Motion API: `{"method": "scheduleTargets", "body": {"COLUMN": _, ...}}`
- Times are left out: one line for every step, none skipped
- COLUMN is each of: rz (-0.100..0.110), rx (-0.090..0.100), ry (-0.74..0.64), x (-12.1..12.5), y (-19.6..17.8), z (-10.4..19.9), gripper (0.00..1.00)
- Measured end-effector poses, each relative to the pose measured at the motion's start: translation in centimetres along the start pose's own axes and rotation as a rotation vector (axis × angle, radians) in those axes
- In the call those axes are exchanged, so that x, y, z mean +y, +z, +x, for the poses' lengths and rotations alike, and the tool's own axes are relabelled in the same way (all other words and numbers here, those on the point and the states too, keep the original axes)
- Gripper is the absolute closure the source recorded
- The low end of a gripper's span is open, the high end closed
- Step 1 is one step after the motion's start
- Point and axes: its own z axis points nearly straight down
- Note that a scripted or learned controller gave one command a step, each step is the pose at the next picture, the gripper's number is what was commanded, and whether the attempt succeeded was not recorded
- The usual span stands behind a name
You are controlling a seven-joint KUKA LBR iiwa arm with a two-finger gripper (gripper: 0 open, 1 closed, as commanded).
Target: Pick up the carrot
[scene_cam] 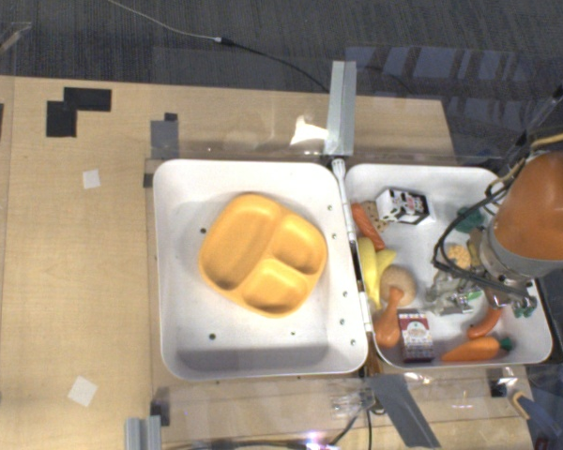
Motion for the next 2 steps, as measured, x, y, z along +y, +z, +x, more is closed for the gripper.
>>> {"method": "scheduleTargets", "body": {"rz": 0.005, "rx": -0.009, "ry": 0.097, "x": -3.7, "y": -7.3, "z": -2.0, "gripper": 1.0}}
{"method": "scheduleTargets", "body": {"rz": -0.001, "rx": 0.001, "ry": 0.302, "x": 1.8, "y": -1.8, "z": 1.2, "gripper": 1.0}}
